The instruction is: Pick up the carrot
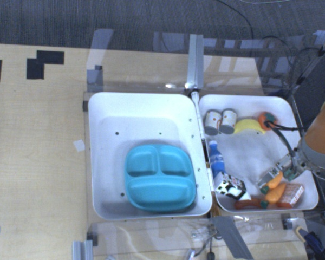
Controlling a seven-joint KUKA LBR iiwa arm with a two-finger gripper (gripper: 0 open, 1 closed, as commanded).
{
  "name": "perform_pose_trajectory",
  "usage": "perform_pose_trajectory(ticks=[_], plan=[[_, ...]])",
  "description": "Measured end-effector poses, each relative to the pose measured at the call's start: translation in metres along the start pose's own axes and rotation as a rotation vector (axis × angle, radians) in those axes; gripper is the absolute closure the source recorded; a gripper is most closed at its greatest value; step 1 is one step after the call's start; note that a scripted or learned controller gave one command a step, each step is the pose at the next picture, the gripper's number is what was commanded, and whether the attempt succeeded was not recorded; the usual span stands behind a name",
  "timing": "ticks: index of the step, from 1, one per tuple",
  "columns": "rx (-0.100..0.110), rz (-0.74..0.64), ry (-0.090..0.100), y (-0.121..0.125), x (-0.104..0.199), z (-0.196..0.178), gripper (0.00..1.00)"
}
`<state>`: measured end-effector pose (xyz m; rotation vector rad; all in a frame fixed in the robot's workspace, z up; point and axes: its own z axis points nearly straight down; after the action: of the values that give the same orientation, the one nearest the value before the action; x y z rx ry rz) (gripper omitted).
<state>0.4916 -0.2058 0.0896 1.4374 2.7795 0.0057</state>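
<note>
The carrot [275,192] is an orange piece with a green end, lying near the front right corner of the right bin [256,155]. My gripper [283,173] hangs low over the bin, right above the carrot's upper end and touching or nearly touching it. The gripper body hides part of the carrot. The arm's orange band [320,134] shows at the right edge, and a black cable [281,136] runs from the bin's back down to the wrist.
Around the carrot lie a reddish packet [293,195], a red stick-like item [249,203] and a black-and-white item [231,187]. A blue bottle [216,162], two grey cans [219,122], a yellow fruit [248,126] and an orange-red fruit [267,118] fill the rest. The left bin [114,145] holds a blue divided plate [160,176].
</note>
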Motion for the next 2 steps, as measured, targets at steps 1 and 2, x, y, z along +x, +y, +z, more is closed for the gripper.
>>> perform_pose_trajectory(ticks=[1,2], plan=[[-0.008,-0.005,0.000,0.005,0.001,-0.012,1.00],[0.002,-0.148,0.003,0.037,0.055,-0.084,1.00]])
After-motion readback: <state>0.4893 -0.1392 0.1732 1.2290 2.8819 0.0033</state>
